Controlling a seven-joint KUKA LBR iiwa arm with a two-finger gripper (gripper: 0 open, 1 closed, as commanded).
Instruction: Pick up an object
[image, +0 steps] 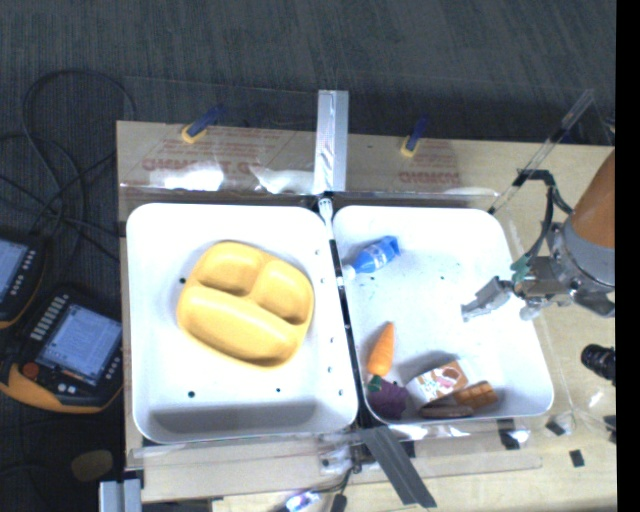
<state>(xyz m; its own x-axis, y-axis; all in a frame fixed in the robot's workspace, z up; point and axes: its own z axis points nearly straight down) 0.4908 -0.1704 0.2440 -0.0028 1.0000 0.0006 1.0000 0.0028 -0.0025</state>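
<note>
Hand (497, 297) over right bin (520, 400), nothing in it; spread of grip can't be told. Carrot (381, 348), purple piece (391, 399), cup (441, 381) bunched at near wall; crowding likely spoils a grab.

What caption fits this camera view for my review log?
Gripper over the right bin, apart from carrot, blue bottle and cup; yellow bread in the left bin.

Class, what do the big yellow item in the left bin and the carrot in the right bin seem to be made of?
Yellow item: probably soft foam or moulded plastic, matte, with rounded puffy lobes. Carrot: likely toy plastic, smooth, evenly orange. Neither is certain.
</note>
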